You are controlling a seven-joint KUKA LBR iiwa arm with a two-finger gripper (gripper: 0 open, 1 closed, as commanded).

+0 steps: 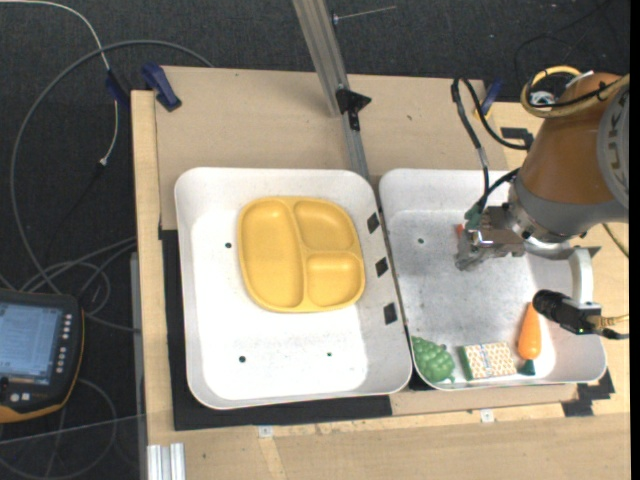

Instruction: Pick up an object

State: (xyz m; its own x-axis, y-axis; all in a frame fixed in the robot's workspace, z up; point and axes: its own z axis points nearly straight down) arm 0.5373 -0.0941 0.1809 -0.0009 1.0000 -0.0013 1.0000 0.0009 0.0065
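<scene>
The things I could pick up lie along the near edge of the right bin: a bumpy green bunch of grapes at the near left corner, a flat patterned packet just beside it, and a smooth orange carrot with a green tip standing near the near right corner, close to the packet. All three sit tight against the bin's low rim, so there is little room on their near side, while the speckled white floor behind them lies open toward the middle of the bin.

My gripper hangs over the middle of that bin, toward its far side and well apart from the three things. It is small, dark and partly covered by my own wrist, so I cannot tell how it is set; I see nothing in it.

My grey arm, with its orange band, covers the bin's right edge and far right corner.

In the left bin a glossy yellow plate with three compartments and rounded corners sits a little toward the far side, with bare white floor all round it.
</scene>
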